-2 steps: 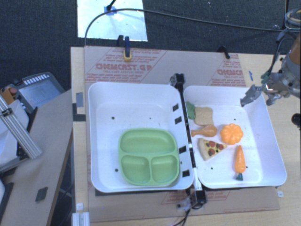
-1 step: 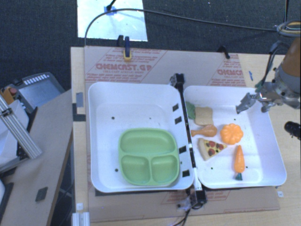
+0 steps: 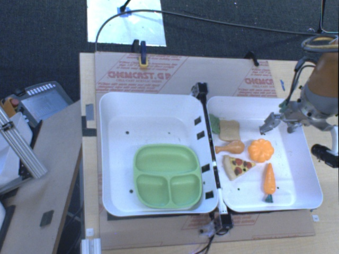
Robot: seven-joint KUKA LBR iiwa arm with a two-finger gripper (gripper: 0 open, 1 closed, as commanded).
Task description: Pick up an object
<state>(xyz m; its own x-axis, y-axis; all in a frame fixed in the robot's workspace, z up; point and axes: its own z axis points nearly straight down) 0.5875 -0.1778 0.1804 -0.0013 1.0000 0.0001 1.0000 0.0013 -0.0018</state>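
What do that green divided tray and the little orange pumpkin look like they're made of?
The green divided tray looks like moulded plastic: one even pale green, smooth, with rounded compartment edges and a soft sheen. The orange pumpkin seems to be toy plastic or rubber, uniformly coloured with moulded ribs; which of the two cannot be told from here.

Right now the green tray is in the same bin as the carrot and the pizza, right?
Not quite. The camera view shows the green tray alone in the left bin. The carrot and the pizza lie in the right bin.
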